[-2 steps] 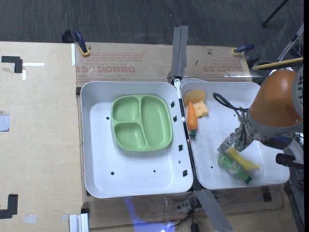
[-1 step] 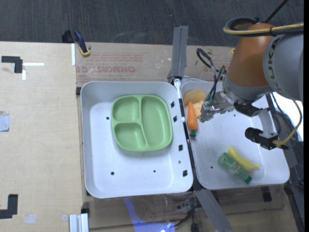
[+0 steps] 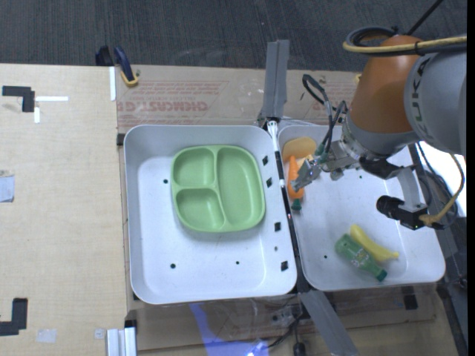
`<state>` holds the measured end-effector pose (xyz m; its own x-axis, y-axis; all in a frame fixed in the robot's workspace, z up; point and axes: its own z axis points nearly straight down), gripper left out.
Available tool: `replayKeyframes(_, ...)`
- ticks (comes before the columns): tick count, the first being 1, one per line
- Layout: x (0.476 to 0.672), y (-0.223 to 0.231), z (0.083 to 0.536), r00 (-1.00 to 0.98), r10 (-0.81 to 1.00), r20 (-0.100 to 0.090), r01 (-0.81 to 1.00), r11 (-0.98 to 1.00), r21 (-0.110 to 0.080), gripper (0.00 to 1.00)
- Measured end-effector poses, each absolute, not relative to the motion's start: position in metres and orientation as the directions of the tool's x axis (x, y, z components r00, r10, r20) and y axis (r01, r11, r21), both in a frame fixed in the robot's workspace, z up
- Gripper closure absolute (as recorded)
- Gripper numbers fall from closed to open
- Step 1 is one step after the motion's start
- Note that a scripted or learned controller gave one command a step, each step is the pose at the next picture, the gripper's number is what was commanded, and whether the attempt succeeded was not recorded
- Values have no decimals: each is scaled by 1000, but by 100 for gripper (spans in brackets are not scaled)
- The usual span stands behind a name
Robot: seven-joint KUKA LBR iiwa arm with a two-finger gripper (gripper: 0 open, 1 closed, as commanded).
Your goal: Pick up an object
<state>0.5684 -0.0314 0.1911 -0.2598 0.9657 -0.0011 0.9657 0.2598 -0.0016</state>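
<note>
**Q:** Where is the object you are after?

**Arm:** The orange carrot (image 3: 295, 176) lies at the left wall of the right bin (image 3: 415, 273), its green end pointing toward the camera. My gripper (image 3: 310, 170) hangs just beside it, at its right. I cannot tell from this angle whether my fingers are spread or pressed together, nor whether they touch the carrot.

**Q:** What else sits in that bin?

**Arm:** A yellow, rounded piece (image 3: 300, 147) rests just behind the carrot, in the far left corner. Well apart, toward the near right corner, a yellow banana (image 3: 373, 245) lies touching a green bottle (image 3: 359, 256), the banana on the far side.

**Q:** And beyond?

**Arm:** The left bin (image 3: 148, 273) bears a green divided plate (image 3: 218, 188) with three compartments, set toward its far half. My grey body with its orange band (image 3: 382, 87) reaches in from the right, above the far right of the right bin.
</note>
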Motion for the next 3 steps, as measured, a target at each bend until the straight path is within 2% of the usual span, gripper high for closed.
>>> replayKeyframes(1,590,-66,234,-143,990,-2,990,143,-2,0)
replayKeyframes(2,490,-104,173,-175,984,0,984,175,-4,0)
replayKeyframes(3,482,-123,91,-229,973,1,973,229,-2,0)
